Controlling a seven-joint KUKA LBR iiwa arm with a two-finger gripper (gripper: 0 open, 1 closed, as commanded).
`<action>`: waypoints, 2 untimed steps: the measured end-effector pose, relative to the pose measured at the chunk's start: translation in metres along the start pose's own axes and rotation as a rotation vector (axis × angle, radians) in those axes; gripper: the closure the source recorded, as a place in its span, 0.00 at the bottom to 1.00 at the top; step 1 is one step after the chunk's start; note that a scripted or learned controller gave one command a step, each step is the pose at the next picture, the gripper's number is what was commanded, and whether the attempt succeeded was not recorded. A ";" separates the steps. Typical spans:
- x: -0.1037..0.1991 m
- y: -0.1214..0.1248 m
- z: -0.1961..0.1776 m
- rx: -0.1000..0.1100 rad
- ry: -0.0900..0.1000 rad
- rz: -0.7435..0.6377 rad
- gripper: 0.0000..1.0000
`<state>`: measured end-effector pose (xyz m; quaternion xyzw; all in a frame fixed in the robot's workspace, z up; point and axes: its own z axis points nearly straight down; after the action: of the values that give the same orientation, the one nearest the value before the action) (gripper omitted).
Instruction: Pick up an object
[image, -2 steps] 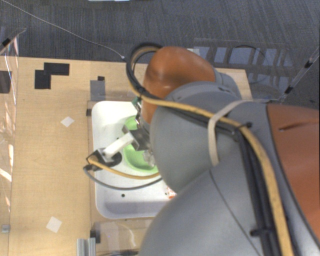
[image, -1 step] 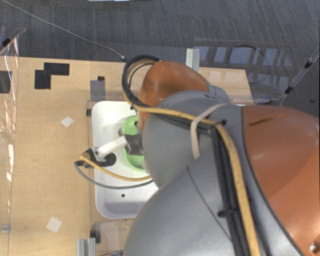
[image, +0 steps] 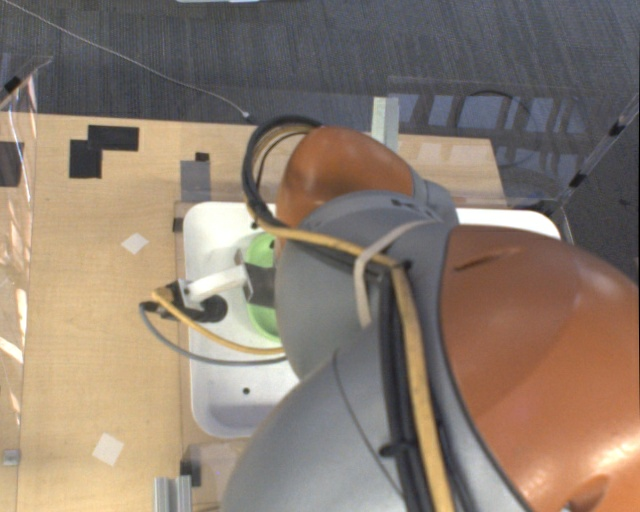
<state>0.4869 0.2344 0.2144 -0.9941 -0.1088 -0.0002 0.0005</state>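
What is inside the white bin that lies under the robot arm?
A green object shows inside the white bin, partly covered. The arm hides the rest of the bin, so the object's full shape and any other contents cannot be seen.

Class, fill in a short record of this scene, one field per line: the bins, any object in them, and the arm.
left bin: white, set on the wooden bench
green object: inside the left bin, partly covered by the arm
arm: grey and orange, reaching in from the right, over the left bin
right bin: white, mostly covered by the arm, far edge showing
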 end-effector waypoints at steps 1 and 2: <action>-0.008 0.035 -0.033 -0.001 -0.001 -0.517 1.00; 0.000 -0.001 -0.012 0.000 -0.002 -0.307 1.00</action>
<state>0.4864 0.2350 0.2269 -0.9657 -0.2597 0.0005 0.0003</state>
